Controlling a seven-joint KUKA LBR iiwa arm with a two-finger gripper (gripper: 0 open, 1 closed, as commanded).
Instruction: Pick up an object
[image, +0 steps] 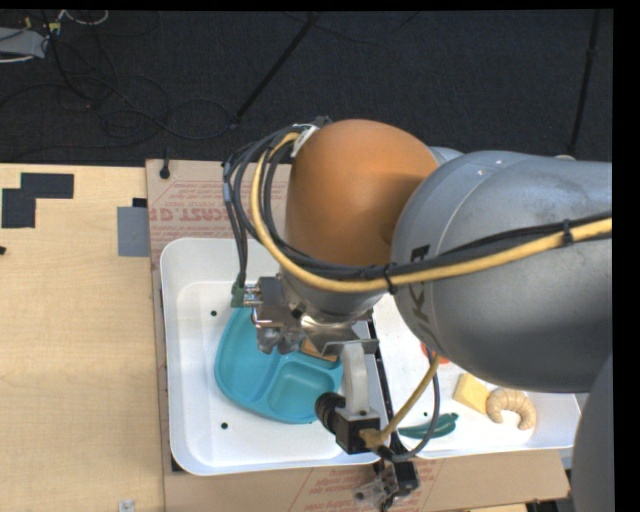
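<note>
Camera view, white bin (190, 420), teal dish (262, 375) inside, croissant (511, 406) right

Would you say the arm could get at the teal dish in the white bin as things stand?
Probably yes: the gripper hangs right over the teal dish in the white bin, with nothing visibly lying on the dish.

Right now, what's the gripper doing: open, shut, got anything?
Gripper: cannot be told; it is low in the white bin, over the teal dish, with the arm's wrist covering it.
</note>
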